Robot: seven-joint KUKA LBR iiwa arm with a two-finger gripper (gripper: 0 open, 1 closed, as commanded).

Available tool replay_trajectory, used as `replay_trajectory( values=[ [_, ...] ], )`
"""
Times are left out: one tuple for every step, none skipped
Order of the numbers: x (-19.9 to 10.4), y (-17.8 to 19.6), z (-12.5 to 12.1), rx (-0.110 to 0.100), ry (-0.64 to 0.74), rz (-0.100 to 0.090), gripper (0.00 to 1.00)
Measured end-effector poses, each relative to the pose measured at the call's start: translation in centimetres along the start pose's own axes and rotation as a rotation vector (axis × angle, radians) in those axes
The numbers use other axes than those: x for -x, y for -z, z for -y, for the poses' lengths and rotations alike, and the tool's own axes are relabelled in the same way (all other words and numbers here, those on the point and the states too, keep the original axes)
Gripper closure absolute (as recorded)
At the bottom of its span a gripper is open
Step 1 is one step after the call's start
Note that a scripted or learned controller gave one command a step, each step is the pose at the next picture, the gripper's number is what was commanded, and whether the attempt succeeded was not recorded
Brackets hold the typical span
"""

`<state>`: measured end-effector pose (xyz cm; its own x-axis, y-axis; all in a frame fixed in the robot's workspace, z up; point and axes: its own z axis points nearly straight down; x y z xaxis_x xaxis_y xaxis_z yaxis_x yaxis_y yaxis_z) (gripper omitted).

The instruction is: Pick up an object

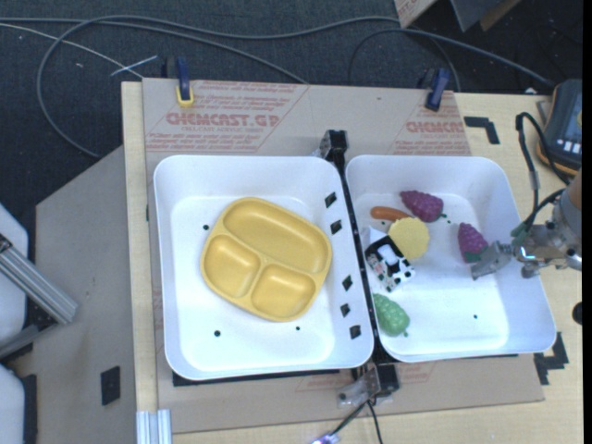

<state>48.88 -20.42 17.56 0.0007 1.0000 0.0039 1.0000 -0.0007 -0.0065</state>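
We see 2 white bins side by side. The left bin [176, 248] carries a yellow divided plate [266, 258] with 3 compartments. The right bin [518, 248] carries the small toys: a purple grape bunch [422, 204] beside an orange carrot [389, 214], a round yellow piece [410, 238], a black-and-white toy [389, 261], a green lumpy piece [390, 315], and a second purple piece [472, 240] near the right wall. The gripper [487, 261] sits low just below that second purple piece, with nothing visibly between its fingers; we cannot tell how they stand.
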Motion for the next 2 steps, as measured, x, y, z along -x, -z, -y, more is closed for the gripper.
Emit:
replay_trajectory(
  values=[
    [0.4,-4.4,0.1,0.001,0.000,0.000,0.00],
    [0.4,-9.4,0.1,0.001,0.000,0.000,0.00]
  ],
)
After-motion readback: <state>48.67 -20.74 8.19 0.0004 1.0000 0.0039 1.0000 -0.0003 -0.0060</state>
